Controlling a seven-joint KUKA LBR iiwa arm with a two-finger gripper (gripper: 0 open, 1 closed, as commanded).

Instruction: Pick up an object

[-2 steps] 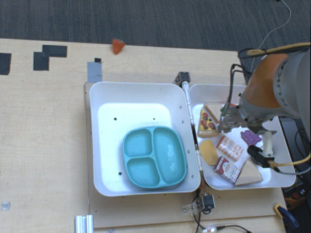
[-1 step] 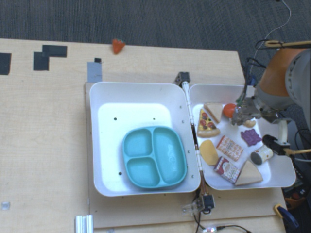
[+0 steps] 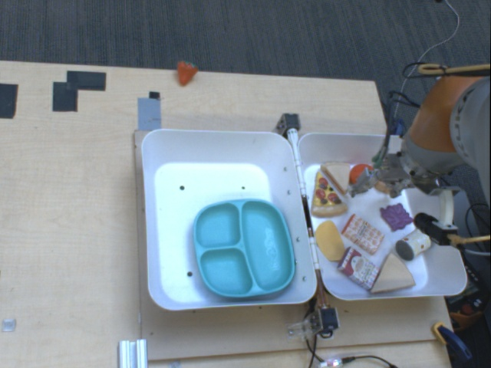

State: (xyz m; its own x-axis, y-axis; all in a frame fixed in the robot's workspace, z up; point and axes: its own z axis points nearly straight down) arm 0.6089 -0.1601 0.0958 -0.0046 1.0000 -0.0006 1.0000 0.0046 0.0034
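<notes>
1. Red round object [image 3: 358, 174], the item nearest the tool [image 3: 377, 176], lies in the right bin [image 3: 453, 282] near its far wall, just beside the pizza slice [image 3: 330, 190] on that slice's right.
2. Tool position: low over the far part of the right bin, immediately to the right of the red round object, with the grey arm [image 3: 460, 129] running off to the right behind it.
3. Tool state: the fingers are too small and blurred to judge; whether they are spread or closed cannot be told, and nothing is visibly held between them.
4. Governing relation: the red object lies to the tool's left, touching or nearly so; which of the two cannot be told. Being round, it presents no long axis.
5. Judgement: any grasp would call for a short shift toward the pizza slice, then a descent. The slice crowds that side, so a finger could land on it.
6. Other items: purple piece [image 3: 397, 216], yellow piece [image 3: 330, 241] and red-patterned packets [image 3: 362, 234] lie nearer the camera than the red object. The blue divided plate [image 3: 244, 248] sits in the left bin [image 3: 153, 228].
</notes>
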